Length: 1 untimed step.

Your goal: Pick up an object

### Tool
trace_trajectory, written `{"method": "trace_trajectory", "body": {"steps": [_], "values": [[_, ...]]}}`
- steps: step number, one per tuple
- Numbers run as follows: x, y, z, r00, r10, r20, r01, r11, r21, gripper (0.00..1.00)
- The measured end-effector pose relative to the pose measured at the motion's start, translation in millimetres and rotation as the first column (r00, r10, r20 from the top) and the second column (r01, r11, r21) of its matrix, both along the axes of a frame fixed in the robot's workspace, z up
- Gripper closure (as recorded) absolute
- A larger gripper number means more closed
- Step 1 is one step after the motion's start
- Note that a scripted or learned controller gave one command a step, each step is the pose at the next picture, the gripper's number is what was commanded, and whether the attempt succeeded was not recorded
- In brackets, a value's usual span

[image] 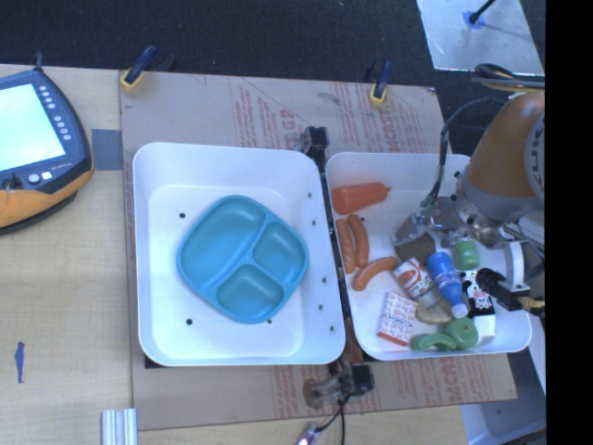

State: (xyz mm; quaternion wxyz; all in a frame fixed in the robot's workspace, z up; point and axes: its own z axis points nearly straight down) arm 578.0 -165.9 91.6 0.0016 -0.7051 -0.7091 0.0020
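Wooden surface (65, 295) carries the cluttered right white bin (371, 167), where the gripper (428, 235), its state untellable, is poised; the light, rigid blue plastic bottle (446, 280) is judged best taken across its slippery sides.

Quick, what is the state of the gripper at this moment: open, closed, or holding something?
Gripper: cannot be told. It sits low in the right bin, among the toy food beside the blue bottle.

Left bin (148, 248) white, holds sky-blue divided plate (243, 258). Right bin (371, 341) white: orange carrot (359, 196), orange-brown sausages (353, 241), blue bottle (446, 281), green curved toy (443, 339), red-and-white patterned packet (397, 318). Arm (508, 151) orange band.
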Motion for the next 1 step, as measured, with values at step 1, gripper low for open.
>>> {"method": "trace_trajectory", "body": {"steps": [1], "values": [[2.5, -1.0, 13.7, 1.0, 0.005, 0.006, -0.005, 1.0, -0.003, 1.0]]}}
